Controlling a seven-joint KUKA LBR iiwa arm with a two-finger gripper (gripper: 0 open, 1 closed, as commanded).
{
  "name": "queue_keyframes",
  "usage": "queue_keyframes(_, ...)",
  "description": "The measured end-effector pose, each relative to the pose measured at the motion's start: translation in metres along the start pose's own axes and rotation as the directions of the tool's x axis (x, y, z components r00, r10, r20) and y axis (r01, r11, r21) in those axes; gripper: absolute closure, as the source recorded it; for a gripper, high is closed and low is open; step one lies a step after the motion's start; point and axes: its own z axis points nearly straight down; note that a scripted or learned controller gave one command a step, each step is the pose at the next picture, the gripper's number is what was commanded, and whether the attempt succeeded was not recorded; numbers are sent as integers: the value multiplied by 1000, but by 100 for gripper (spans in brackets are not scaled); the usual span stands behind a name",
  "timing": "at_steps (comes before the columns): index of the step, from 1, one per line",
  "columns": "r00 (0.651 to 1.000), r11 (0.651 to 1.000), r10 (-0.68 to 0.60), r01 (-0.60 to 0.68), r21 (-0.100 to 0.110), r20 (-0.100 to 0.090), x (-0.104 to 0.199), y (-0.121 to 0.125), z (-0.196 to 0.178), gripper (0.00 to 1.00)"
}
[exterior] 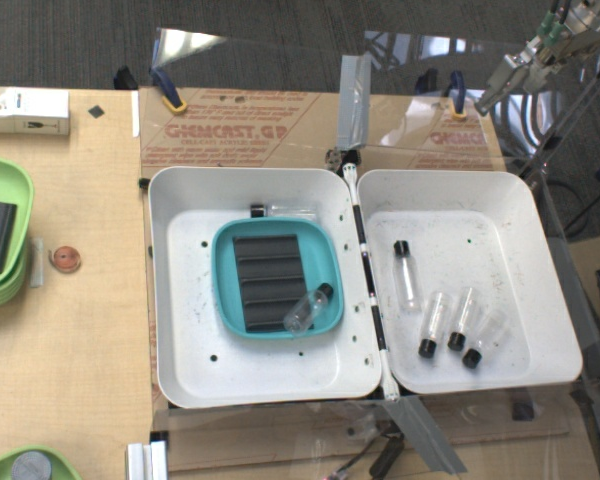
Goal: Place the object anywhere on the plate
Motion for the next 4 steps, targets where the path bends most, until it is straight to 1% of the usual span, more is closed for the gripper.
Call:
queue_keyframes(1, 997, 997, -81, 81, 0, 0, -83, -40, -23, 0)
queue_keyframes(2, 999, 999, 36, -36, 0, 0, -106, -51, -23, 0)
queue_keyframes(3, 993, 993, 122, -122, 0, 0, -106, -51, -23, 0)
queue_keyframes(4, 975, 975, 221, -221, 0, 0, -106, -51, -24, 0)
